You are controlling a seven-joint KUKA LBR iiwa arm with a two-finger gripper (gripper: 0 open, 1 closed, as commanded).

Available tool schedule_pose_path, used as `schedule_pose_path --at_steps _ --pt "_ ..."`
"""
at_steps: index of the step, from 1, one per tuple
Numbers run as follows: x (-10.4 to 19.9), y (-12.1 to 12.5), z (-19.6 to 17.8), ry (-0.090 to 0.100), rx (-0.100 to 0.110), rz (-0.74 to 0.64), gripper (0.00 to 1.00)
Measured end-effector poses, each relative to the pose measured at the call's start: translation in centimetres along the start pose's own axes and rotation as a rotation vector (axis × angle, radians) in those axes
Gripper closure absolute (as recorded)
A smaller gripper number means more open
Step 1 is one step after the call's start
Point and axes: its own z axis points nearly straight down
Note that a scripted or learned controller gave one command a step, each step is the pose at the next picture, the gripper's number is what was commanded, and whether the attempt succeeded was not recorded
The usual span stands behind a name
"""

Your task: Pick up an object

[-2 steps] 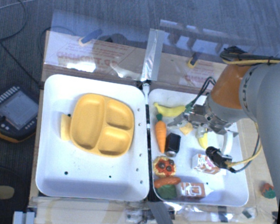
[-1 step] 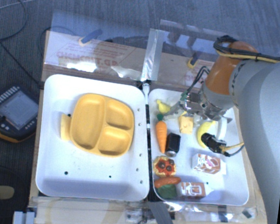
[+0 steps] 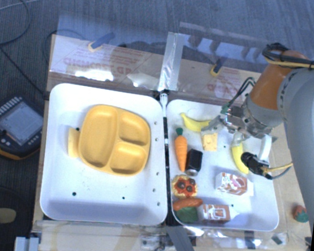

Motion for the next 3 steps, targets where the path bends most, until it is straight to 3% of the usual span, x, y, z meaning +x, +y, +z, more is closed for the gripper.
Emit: schedule_pose_path --at_steps 1,2,3 --pt "4.3 1.2 1.7 -0.017 0.027 -0.128 0.00" --pt "4.7 1.4 0.7 -0.012 0.019 -0.128 1.00" --pt "9.8 1.0 -7.9 -0.001 -0.001 -0.139 1.00"
